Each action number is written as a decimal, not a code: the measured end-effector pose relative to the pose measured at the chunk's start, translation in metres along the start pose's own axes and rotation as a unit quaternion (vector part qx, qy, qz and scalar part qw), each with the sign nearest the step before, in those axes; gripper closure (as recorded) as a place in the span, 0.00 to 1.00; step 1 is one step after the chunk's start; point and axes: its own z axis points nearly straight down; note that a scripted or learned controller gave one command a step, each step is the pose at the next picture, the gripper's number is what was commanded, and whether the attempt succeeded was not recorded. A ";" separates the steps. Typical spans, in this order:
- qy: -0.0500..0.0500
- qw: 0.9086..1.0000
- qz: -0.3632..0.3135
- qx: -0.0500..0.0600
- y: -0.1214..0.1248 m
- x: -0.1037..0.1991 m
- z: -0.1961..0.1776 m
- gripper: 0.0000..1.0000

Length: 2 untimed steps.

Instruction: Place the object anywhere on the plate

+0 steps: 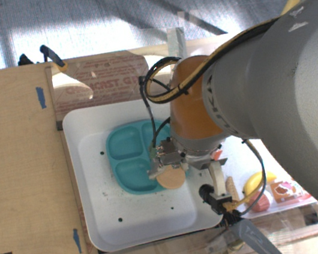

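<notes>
We see the grey arm (274, 91) filling the right side of the frame, its orange band (192, 105) just above the wrist near the centre. To the left lies a large sheet of brown cardboard (19, 178) covering the left part of the picture. Between them sits a white bin (102, 218), in the middle of the frame, and inside it rests a teal plate (129, 159) with several compartments. The gripper (166, 163) hangs over the right edge of the plate, and at its tip we see a round tan object (171, 179), like a flat wooden disc, lying at the plate's lower right rim, partly over the plate and partly over the bin floor. We cannot tell whether the fingers are apart or closed on it, since the wrist hides them. At the lower right of the frame, beyond the bin's edge, lie a yellow piece (253, 184) and a red-and-white toy (283, 191).
</notes>
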 end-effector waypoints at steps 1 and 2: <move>0.001 0.999 0.051 -0.004 0.000 0.009 -0.013 1.00; 0.000 0.997 0.073 -0.004 0.049 0.022 -0.028 1.00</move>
